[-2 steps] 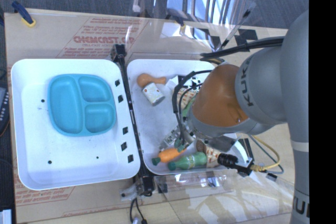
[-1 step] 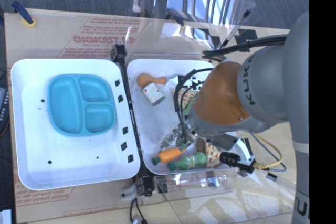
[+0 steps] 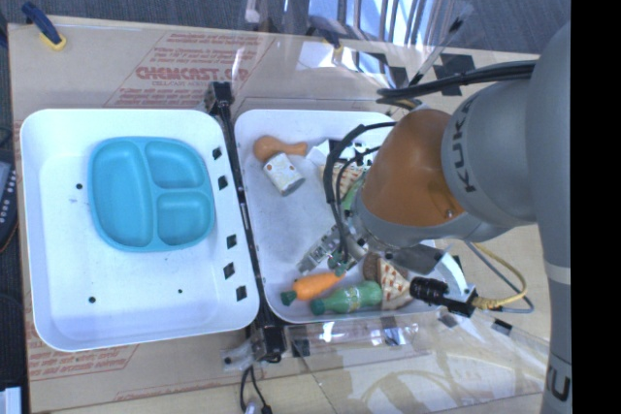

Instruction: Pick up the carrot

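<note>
The carrot (image 3: 317,286), orange with a green top at its left end, lies near the front edge of the right bin (image 3: 291,228). A green bottle (image 3: 350,298) lies right beside it on the front side. My gripper (image 3: 332,253) hangs just above and behind the carrot, under the orange band of the arm (image 3: 412,175). The arm hides much of the right half of the bin. Nothing shows as held.
In the right bin a drumstick (image 3: 278,148) and a small white block (image 3: 282,175) lie at the back left, and a patterned wedge (image 3: 390,278) sits by the bottle. The left bin (image 3: 58,286) holds a blue divided plate (image 3: 150,192).
</note>
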Motion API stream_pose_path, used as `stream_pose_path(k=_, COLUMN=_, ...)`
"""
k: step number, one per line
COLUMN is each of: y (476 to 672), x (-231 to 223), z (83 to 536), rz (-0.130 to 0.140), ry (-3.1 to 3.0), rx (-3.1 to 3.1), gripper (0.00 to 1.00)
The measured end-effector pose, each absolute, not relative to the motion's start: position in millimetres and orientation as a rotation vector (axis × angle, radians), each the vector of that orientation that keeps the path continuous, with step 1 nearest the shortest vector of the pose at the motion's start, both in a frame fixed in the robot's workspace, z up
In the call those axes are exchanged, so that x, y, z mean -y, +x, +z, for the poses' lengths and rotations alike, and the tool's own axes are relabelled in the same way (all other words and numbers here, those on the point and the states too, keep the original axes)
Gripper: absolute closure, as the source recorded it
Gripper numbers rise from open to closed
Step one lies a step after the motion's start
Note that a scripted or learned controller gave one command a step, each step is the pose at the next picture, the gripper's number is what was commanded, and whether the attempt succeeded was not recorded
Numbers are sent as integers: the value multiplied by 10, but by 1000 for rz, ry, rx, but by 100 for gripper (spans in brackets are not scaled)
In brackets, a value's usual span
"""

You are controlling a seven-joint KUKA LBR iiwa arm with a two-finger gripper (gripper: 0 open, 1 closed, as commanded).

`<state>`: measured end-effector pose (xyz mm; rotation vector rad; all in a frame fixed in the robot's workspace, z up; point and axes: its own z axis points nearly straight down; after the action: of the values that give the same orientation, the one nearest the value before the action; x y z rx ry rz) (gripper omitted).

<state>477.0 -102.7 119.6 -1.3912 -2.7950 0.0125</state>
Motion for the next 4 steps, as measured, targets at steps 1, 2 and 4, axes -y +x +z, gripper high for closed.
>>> stream_pose_path(k=1, y=4766, x=1089, z=1374, rz=4, ry=-1719, rx=2628, gripper=100)
stream_pose_path(k=2, y=4775, x=1085, z=1468, rz=6, ry=-1705, rx=2635, gripper=100)
stream_pose_path(k=4, y=4752, x=1091, z=903, rz=3, ry=-1418, rx=2791, gripper=0)
